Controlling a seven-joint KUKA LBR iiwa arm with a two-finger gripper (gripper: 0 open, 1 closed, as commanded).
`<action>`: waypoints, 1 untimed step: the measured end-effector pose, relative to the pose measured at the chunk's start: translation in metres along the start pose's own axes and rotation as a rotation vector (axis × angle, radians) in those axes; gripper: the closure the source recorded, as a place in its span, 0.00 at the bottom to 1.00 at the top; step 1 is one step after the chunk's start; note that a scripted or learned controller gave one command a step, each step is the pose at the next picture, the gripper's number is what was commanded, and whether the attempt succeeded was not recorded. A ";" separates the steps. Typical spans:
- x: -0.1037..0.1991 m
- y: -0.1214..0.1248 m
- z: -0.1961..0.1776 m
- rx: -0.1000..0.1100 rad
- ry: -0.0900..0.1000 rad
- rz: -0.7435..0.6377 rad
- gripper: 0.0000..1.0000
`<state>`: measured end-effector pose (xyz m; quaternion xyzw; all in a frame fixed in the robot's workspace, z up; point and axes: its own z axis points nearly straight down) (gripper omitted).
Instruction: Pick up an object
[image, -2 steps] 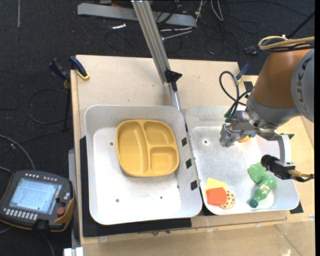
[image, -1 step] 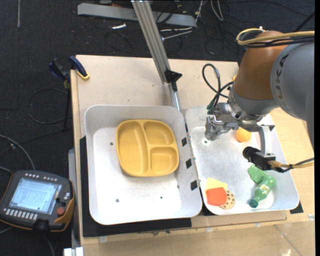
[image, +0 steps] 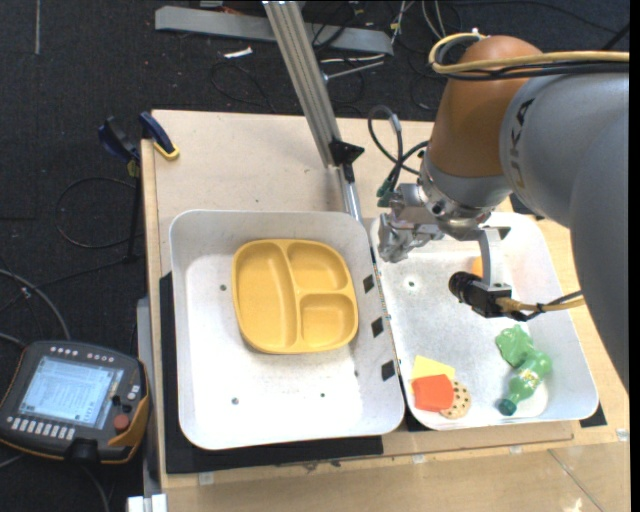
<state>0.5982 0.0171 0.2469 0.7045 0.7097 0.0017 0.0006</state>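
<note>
Bench (image: 250, 160) of pale board, standing on a dark floor strewn with cables; contents listed front to back.

1. Teach pendant (image: 70, 395), screen lit, at the front left off the bench, within an operator's reach.
2. Left bin (image: 200, 400), white and shallow. It holds one yellow divided plate (image: 295, 295) lying flat near the middle.
3. Right bin (image: 570, 400), white. The candidate objects cluster at its near edge: orange and yellow slices (image: 432, 385) overlapping, a round speckled biscuit (image: 459, 401) touching them, a green bottle (image: 523, 384) on its side, and a green leafy piece (image: 513, 343) just behind it. All rest loose on the floor, none lifted.
4. Gripper (image: 398, 238), pointing down over the right bin's far left corner, well apart from the cluster. Nothing shows in its grasp; whether it is open or closed cannot be told from this angle. Judgement: the pick is not yet made.
5. Arm (image: 560, 120), grey with an orange band, reaching in from the right.
6. Blue and yellow clamp (image: 150, 135), far left bench corner, pinning the board.
</note>
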 end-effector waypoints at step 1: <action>0.052 0.013 0.000 0.001 0.000 0.000 1.00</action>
